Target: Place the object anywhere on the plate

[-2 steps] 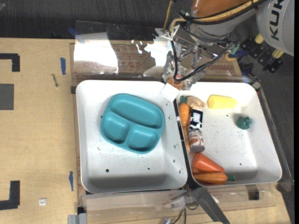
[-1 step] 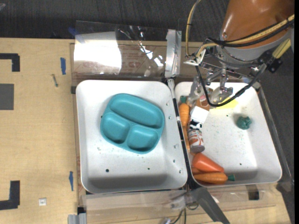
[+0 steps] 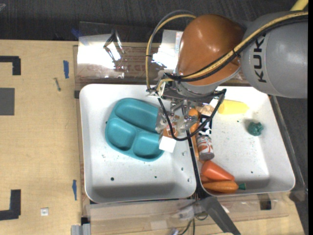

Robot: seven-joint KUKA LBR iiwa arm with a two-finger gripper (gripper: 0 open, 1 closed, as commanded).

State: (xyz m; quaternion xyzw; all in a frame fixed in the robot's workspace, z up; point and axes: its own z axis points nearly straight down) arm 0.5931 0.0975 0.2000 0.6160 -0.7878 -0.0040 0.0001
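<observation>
The end effector [image 3: 177, 124] hangs below the orange band [image 3: 210, 48] of the grey arm [image 3: 281, 48], low over the seam where the two white bins meet, and its tip sits at the right edge of the teal plate [image 3: 134, 129]. Cables and the wrist body crowd the view there, so I cannot tell how its grasping parts stand or whether anything is held by them. A small white square piece [image 3: 167, 144] shows just beneath the end effector, overlapping the plate's lower right rim; whether it touches the plate or belongs to the tool is unclear.

The plate is a teal divided dish with three compartments, lying in the left bin [image 3: 98, 180], toward its upper middle.

In the right bin [image 3: 279, 175], a yellow object [image 3: 233, 107] lies near the back wall, close beside the arm's cables. A small dark green object [image 3: 255, 128] sits to its lower right, apart from it. A small bottle-like item with a label [image 3: 204, 146] lies along the bin's left wall, just right of the end effector. Below it, an orange cone-shaped object [image 3: 215, 171] and an orange carrot-like object [image 3: 222, 185] rest together in the front left corner.

Both bins sit on the bench [image 3: 34, 146].
</observation>
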